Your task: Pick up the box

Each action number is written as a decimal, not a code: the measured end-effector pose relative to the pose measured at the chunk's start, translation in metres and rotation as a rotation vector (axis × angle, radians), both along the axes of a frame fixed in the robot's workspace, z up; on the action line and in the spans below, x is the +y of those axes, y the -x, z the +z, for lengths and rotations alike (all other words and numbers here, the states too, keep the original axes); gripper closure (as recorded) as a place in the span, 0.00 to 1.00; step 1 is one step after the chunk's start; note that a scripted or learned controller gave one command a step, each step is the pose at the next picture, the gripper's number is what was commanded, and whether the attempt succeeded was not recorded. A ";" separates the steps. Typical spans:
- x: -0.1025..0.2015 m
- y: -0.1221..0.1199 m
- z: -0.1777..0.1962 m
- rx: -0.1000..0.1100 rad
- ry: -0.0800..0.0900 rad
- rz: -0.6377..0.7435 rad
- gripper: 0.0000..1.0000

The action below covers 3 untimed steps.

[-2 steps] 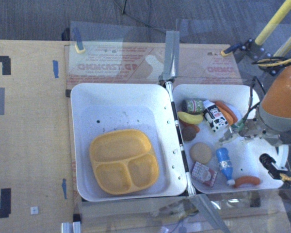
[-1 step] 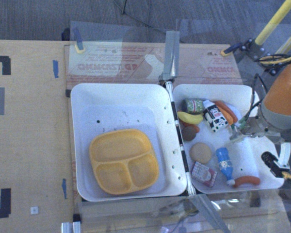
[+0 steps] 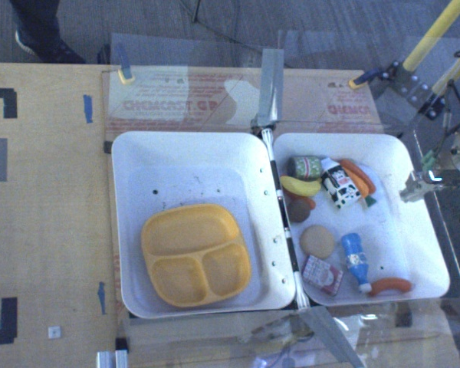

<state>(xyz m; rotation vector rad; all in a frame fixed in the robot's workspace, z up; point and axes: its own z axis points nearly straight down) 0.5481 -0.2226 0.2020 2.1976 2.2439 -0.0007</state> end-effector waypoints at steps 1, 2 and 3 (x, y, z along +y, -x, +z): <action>0.022 -0.034 0.001 -0.001 0.001 -0.039 1.00; 0.023 -0.035 0.001 -0.001 0.000 -0.038 0.00; 0.015 -0.043 0.020 -0.001 0.001 -0.213 0.00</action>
